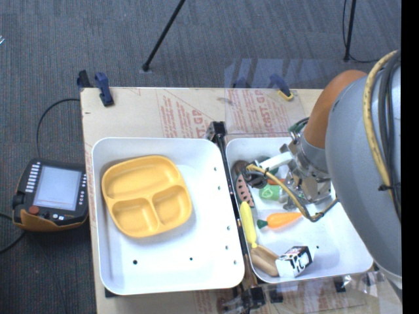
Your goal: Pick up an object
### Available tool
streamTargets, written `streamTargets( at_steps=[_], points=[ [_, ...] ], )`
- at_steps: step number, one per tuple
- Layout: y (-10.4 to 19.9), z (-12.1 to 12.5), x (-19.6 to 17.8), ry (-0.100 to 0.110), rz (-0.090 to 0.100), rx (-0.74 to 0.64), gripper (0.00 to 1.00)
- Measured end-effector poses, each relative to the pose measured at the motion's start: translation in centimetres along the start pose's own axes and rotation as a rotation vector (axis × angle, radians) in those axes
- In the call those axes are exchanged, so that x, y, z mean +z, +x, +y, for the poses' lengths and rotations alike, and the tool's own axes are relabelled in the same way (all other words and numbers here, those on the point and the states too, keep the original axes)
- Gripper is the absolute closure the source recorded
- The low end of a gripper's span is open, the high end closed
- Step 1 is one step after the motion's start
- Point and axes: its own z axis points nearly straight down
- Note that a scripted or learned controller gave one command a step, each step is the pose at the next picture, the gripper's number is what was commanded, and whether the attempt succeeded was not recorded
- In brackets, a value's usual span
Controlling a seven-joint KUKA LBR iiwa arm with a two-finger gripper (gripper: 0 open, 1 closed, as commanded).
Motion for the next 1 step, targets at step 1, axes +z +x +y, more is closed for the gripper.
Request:
streamTargets(
  at_steps=[1],
  points=[
    [-0.46, 7.45, -2.35, -0.002, 0.007, -0.022, 1.0]
  ],
)
